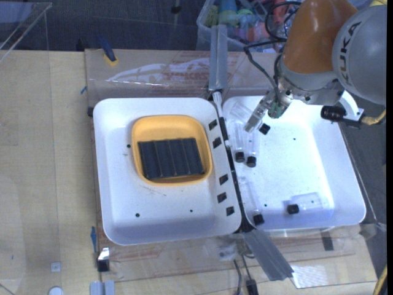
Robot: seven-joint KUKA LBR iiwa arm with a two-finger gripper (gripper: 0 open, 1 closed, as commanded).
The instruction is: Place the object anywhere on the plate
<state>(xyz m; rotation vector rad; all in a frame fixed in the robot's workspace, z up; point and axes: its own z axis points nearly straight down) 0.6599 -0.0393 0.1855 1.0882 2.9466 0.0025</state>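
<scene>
My arm (331, 39) comes in over the right bin (319, 165), next to the left bin (113, 183). The yellow plate (138, 134) sits in the left bin's middle, and the dark ridged block (171, 158) lies flat on it, filling most of its floor. My gripper (258, 118) hangs over the right bin's upper left corner, just across the divider from the plate; can't tell its grip state, nothing seen in it.

A robotics lab: a wooden bench (37, 165) bears two white bins (116, 214), a grey-and-orange robot arm (331, 35) enters at two o'clock, and a tub of colourful toys (252, 8) sits at twelve.
</scene>
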